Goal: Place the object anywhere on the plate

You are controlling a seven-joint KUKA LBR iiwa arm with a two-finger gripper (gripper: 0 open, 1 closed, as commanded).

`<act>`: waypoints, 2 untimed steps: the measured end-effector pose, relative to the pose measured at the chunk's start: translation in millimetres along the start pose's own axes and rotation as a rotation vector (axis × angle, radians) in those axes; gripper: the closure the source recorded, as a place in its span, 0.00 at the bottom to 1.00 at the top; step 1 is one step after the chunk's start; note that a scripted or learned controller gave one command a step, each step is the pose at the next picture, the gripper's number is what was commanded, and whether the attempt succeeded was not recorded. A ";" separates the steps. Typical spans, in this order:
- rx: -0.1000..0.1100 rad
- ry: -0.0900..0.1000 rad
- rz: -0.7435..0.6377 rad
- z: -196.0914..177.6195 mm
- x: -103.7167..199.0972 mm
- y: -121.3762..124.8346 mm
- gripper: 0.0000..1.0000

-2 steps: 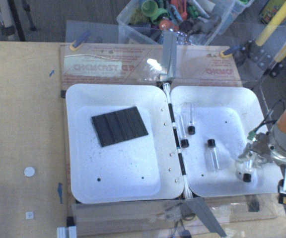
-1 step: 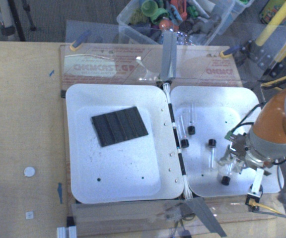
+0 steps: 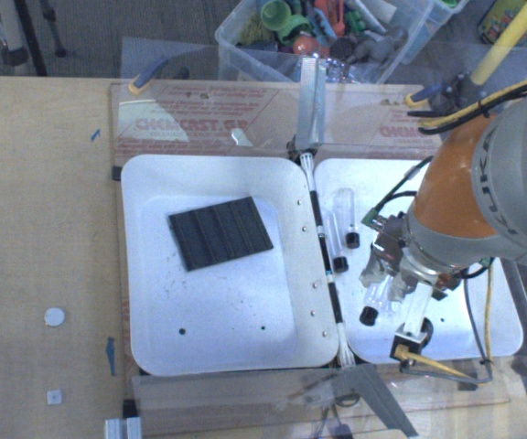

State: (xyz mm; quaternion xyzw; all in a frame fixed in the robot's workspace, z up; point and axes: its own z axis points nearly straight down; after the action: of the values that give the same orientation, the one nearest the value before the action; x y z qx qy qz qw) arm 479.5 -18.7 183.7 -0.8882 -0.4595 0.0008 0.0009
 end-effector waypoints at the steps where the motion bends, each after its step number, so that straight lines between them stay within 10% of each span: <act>1: -0.001 -0.001 0.159 0.3 84.8 -60.6 1.00; 2: 0.004 -0.004 0.446 59.5 124.9 -90.1 1.00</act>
State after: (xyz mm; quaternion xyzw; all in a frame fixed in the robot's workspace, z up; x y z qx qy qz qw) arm 477.9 135.3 124.3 -0.9678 -0.2515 0.0034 0.0014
